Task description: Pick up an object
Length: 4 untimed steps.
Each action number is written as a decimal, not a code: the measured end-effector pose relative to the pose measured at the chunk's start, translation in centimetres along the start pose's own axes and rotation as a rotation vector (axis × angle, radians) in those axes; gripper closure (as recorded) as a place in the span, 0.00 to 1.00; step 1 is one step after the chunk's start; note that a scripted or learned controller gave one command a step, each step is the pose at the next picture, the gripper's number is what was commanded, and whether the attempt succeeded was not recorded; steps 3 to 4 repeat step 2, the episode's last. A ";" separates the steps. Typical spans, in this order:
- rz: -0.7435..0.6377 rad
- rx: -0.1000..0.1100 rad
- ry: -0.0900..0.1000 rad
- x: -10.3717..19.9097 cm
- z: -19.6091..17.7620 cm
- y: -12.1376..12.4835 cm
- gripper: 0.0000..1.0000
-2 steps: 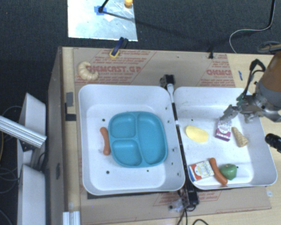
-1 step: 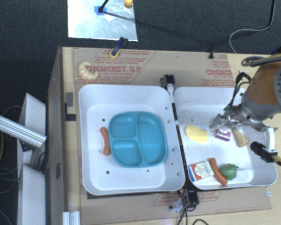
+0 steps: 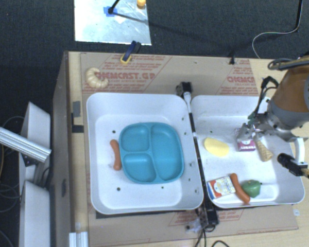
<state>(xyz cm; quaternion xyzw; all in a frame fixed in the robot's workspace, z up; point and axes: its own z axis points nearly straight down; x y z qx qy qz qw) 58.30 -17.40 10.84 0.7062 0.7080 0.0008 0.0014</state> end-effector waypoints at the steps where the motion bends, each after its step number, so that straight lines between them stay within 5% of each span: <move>1: 0.000 0.002 0.001 1.9 0.2 -1.4 1.00; 2: -0.002 -0.001 0.001 7.1 -6.3 0.0 1.00; 4: -0.002 -0.001 0.001 7.1 -6.3 0.0 1.00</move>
